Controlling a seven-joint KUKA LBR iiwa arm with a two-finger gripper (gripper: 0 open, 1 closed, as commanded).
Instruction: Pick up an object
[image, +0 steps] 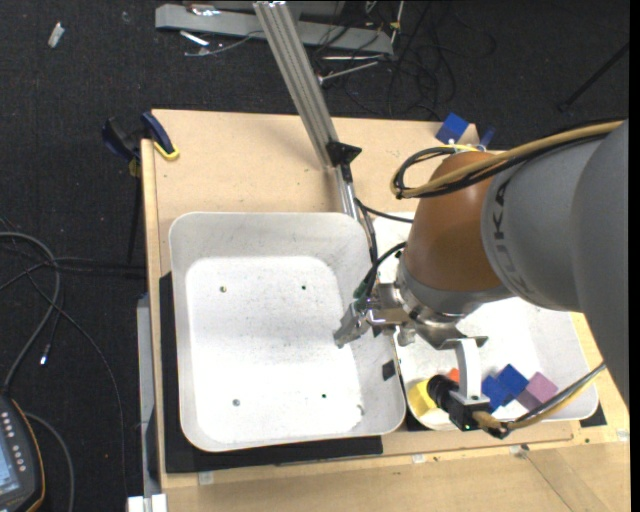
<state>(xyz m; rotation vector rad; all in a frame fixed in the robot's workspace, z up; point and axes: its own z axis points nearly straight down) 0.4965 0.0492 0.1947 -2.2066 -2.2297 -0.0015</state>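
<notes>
Pincer (352, 326) over left bin (250, 330), partial lettering (497, 232) on arm (565, 215)

The left bin (205, 300) offers an open floor; the arm (470, 240) overhangs the right bin (540, 335), blocks (505, 385) clustered at its front.

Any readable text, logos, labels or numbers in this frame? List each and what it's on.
"KU": large dark letters on the grey arm link, running sideways. The rest of the word can't be made out.
Handheld screen on the floor at lower left: too small to read.
Left bin, right bin and the items in it: no print can be made out.
</notes>
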